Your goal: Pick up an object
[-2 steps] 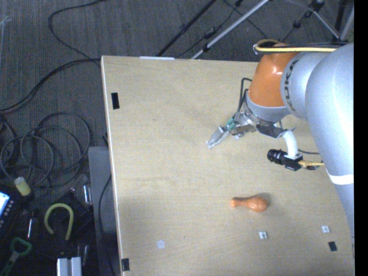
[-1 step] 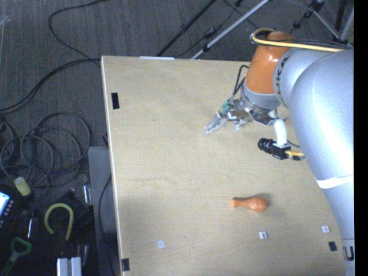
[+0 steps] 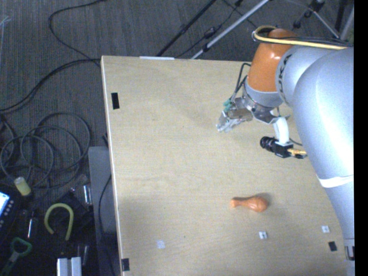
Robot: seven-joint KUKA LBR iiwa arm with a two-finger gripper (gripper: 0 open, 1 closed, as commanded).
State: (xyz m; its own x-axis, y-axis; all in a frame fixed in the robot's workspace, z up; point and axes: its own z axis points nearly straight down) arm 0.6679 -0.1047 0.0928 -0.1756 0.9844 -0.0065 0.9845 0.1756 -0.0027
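Camera view: gripper [image 3: 230, 119] sits over the far-right part of the bench [image 3: 172, 171], well apart from the only candidate, an orange object [image 3: 250, 203] lying near-right on the bare top. Nothing sits between the fingertips; whether the claw is spread or closed I cannot tell, since it is small and blurred from this angle. Step in hand looks like approach, pre-grasp: no contact yet, so the task is barely started. Next move calls for travel toward the near edge and slightly right, then a descent centred on the object, with the wrist turned so the claw closes across the object's narrow axis. Object looks like a small rounded body, fatter at its right end and tapering to a thin neck on the left, lying flat with its long axis running left-right; possibly a toy drumstick or gourd, but I wouldn't swear to it. Smooth curved shape, so an off-centre pinch on the bulb could squirt it out; the neck-to-bulb transition seems the safer grab.
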